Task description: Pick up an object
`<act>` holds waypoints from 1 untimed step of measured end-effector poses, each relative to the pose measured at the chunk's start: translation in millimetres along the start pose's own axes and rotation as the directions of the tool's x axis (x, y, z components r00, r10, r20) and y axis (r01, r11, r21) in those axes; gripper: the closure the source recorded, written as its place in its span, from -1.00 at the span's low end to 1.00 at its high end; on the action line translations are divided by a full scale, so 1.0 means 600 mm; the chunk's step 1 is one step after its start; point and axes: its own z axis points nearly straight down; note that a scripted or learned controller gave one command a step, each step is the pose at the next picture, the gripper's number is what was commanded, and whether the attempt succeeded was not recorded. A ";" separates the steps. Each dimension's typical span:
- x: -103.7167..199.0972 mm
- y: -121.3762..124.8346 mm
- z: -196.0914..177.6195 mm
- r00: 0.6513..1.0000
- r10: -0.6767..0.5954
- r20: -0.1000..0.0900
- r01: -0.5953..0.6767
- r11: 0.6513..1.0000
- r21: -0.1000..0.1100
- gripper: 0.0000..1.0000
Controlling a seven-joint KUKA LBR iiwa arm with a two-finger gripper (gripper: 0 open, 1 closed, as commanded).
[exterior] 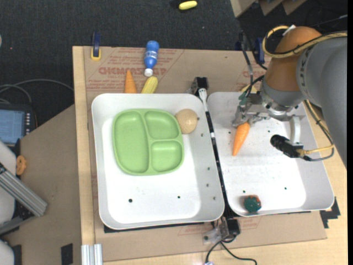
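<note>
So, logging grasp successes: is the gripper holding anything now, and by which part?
It looks so: the gripper sits at the wide top end of the orange carrot in the right bin, pointed tip hanging down-left.

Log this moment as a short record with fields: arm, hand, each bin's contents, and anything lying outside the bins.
arm: grey arm reaching in from the right, over the right bin
hand: hand at the wide end of the carrot
left bin: green divided plate, tan ball at its corner
right bin: carrot, small dark green object
outside bins: blue and white bottle, corn cob, second carrot
</note>
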 end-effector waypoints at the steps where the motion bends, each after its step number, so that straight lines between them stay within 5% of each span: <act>1: 0.130 -0.027 -0.160 1.000 -0.009 -0.001 0.009 1.000 -0.008 1.00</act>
